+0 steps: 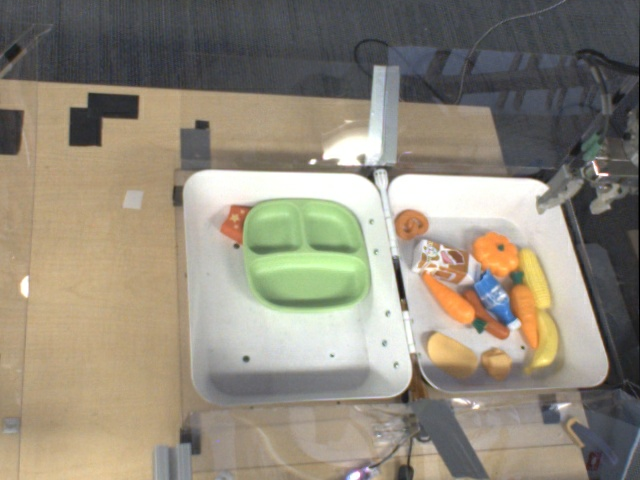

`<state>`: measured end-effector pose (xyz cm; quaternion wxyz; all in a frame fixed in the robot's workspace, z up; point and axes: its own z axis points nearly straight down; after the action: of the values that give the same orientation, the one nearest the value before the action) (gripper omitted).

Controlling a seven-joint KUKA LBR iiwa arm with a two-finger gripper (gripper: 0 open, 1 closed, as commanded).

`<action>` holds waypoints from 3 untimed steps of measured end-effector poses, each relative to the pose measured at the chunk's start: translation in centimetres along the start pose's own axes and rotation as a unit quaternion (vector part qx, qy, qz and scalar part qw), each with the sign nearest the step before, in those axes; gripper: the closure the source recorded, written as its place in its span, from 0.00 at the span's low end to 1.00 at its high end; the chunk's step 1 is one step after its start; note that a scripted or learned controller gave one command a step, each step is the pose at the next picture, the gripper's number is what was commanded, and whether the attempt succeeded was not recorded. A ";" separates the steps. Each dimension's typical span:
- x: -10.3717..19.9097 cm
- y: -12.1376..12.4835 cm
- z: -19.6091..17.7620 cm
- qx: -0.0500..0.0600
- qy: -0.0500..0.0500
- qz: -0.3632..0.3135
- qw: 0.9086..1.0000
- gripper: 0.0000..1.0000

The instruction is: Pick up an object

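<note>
While we look down on the bench, these lines give what we see.

Left bin: shallow white plastic bin (215, 353) with a green three-compartment plastic plate (304, 254); a small red-orange piece (234, 224) peeks out at the plate's nine o'clock.

Right bin: second shallow white bin (575, 353), just beside the first, with a heap of toy food.

Toy food: round orange pumpkin (496, 253) at the heap's one o'clock; yellow corn cob (535, 277) at three; yellow banana (546, 342) at five; orange carrot (449, 299) at the centre; brown donut (410, 224) at eleven.

Gripper: grey two-finger gripper (575, 190) above the right bin's two o'clock corner, well apart from the food; we cannot tell how it is set.
</note>
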<state>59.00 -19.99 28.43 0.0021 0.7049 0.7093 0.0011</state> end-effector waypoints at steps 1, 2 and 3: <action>4.8 -0.3 14.1 0.001 0.001 0.031 1.000 0.00; 7.8 2.0 16.2 -0.013 -0.003 0.038 0.999 0.00; 4.4 1.7 19.5 -0.004 -0.001 -0.064 0.998 0.00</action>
<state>60.79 -15.64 8.98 0.0057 0.6579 0.7531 0.0029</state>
